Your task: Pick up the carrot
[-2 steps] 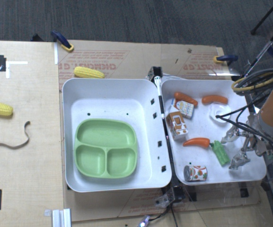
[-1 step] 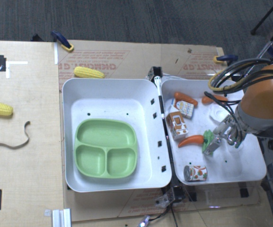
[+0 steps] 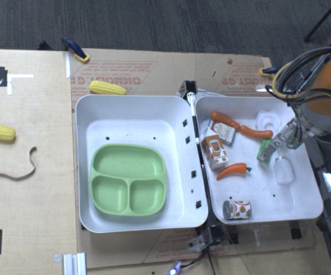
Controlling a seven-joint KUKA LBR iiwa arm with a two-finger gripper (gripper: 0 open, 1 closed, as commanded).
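Carrot (image 3: 233, 170) lying loose mid right bin (image 3: 303, 211), just beside a small carton (image 3: 215, 152). End effector (image 3: 277, 145) down by the bin's right side, maybe touching something green (image 3: 264, 151). Grip state: can't tell, too blurry.

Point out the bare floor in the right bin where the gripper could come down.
Free: the right bin's front right floor, right of the can, and the strip between the can and the carrot. Crowded: the back left, where the cartons, the sausage and the carrot bunch together.
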